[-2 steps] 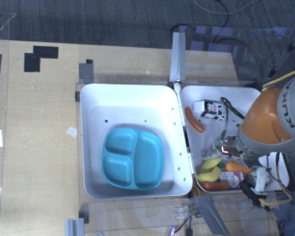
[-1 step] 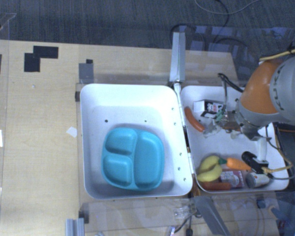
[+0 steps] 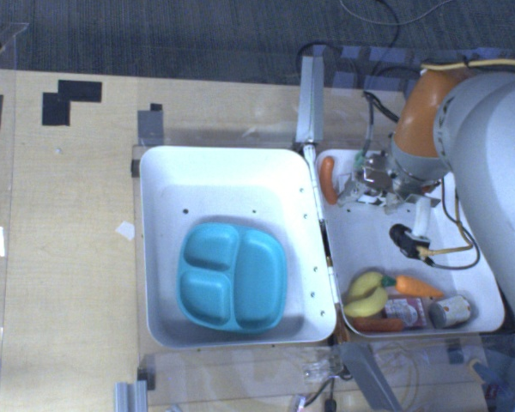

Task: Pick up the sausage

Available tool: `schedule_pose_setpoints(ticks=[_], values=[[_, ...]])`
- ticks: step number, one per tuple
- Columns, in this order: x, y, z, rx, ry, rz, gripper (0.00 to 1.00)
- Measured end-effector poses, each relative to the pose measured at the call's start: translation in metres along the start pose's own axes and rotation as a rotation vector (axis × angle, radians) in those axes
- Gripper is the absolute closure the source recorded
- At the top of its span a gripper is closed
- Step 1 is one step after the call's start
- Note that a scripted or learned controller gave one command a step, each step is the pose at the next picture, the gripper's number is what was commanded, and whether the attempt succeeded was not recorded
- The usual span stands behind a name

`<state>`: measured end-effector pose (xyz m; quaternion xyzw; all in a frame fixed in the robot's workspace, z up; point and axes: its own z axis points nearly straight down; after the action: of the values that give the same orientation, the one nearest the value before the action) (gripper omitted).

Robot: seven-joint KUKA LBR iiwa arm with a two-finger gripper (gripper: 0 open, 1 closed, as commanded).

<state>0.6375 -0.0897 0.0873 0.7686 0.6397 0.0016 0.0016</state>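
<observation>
Orange-red sausage (image 3: 327, 179): lay in the right bin (image 3: 369, 251), lengthwise against its left wall, at the far end.
Grey arm (image 3: 489, 153): reached in from the right, orange band (image 3: 419, 114) above the wrist.
Gripper (image 3: 371, 185): hovered low just beside the sausage, on its right, apart from it.
Grip state: could not be told from this view; held nothing that could be seen.
Step in hand, as judged: approach and line-up, grasp not yet made.
How to do it well: shift left until centred over the sausage's middle; turn the wrist to close across its narrow width, not along its length; allow room on the wall side, since little gap seemed left there; descend straight, close gently, lift clear.
Risk, as judged: knocked bin wall, or sausage rolled away from a glancing touch.
Neighbours: bananas (image 3: 365, 295) and carrot (image 3: 417, 287) at the near end, well apart from the sausage.
Left bin (image 3: 223, 174): held a blue divided plate (image 3: 233, 275).
</observation>
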Motion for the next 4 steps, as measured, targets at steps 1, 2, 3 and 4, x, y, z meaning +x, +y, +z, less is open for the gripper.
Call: schedule_pose_setpoints(ticks=[1,2,3,4], values=[[-0.014,-0.068,-0.002,-0.004,0.002,0.107,0.0],[-0.011,-0.007,0.0,0.001,0.0,0.219,0.0],[0.002,0.015,0.004,0.08,-0.021,0.338,0.0],[0.008,0.02,-0.009,0.056,-0.012,0.327,1.0]])
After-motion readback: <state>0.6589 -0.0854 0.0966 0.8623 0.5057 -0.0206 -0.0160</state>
